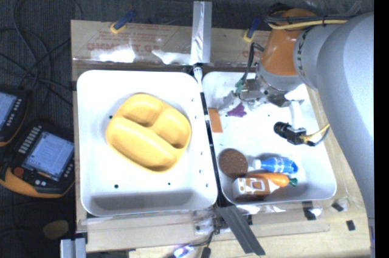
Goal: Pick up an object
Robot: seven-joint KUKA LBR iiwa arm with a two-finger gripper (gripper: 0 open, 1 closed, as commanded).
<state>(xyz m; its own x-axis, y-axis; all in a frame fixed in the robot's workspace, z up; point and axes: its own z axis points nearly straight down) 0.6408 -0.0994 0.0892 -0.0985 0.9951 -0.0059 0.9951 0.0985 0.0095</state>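
The gripper [243,92] was low in the right bin [316,129], near that bin's far edge and toward its left wall; whether it was wide or narrow could not be told, for the wrist and orange band covered it from above. Just beside it on the bin floor lay a small purple object [237,109], too blurred to name, with no clear long axis.

An orange-brown flat strip [215,122] lay against the right bin's left wall, its long axis running along that wall from far to near. Near the right bin's near edge sat a brown round disc [233,161], a blue and white bottle [273,164] lying on its side with its long axis parallel to the near edge, and just nearer than it an orange bottle [262,185] lying the same way, touching or nearly touching the blue one. A black object with a yellow cable [292,132] hung over the bin's right half.

The middle of the right bin's floor was bare white.

In the left bin [91,177] a large yellow rounded object [149,131] took up the centre, with bare floor along the near edge and corners.
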